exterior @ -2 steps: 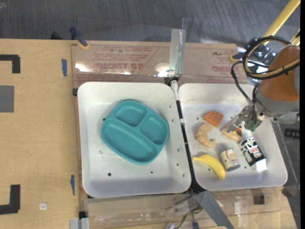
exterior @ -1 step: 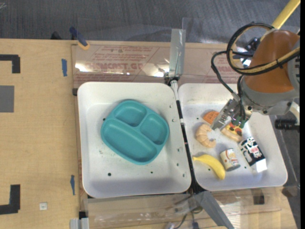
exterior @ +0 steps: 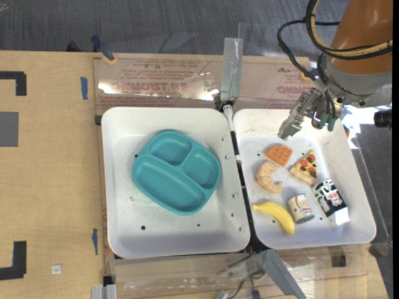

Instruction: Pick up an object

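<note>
The right bin (exterior: pixel 355 229) holds several small toy foods: an orange waffle (exterior: pixel 278 154), a croissant (exterior: pixel 269 175), a pizza slice (exterior: pixel 305 167), a yellow banana (exterior: pixel 276 215), a small can (exterior: pixel 301 208) and a black-and-white milk carton (exterior: pixel 331 200). My gripper (exterior: pixel 295 121) hangs over the back part of that bin, just above and behind the waffle. Nothing shows between its fingers. A teal divided plate (exterior: pixel 177 171) lies in the left bin (exterior: pixel 118 229).
A grey metal post (exterior: pixel 232 70) stands behind the divider between the two bins. Clear plastic sheeting (exterior: pixel 156 83) runs along the back. The wooden bench top (exterior: pixel 47 167) stretches to the left. Black cables (exterior: pixel 305 36) loop above the wrist.
</note>
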You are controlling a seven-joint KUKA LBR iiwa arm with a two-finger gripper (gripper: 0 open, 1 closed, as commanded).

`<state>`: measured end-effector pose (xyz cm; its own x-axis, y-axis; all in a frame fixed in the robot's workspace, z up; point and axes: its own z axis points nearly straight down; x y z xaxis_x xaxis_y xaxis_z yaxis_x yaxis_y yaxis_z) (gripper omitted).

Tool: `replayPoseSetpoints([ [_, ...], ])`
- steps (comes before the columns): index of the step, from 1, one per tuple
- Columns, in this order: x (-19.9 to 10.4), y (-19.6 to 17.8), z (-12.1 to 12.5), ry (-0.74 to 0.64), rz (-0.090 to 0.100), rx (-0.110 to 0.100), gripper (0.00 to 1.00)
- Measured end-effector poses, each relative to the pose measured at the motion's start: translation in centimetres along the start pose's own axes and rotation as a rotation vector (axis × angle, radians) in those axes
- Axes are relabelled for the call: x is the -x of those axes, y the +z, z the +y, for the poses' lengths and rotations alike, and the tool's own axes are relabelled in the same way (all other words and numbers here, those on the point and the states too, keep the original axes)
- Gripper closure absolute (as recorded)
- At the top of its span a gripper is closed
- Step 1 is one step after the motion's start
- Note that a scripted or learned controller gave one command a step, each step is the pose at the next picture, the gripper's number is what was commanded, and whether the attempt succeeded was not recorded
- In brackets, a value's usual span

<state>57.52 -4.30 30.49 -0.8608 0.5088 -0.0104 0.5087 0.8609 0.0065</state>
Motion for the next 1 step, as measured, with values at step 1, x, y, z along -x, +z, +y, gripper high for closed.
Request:
replayPoseSetpoints([
  [1, -5.80, 3.68, -3.48, -0.047, 0.013, -0.007, 1.00],
])
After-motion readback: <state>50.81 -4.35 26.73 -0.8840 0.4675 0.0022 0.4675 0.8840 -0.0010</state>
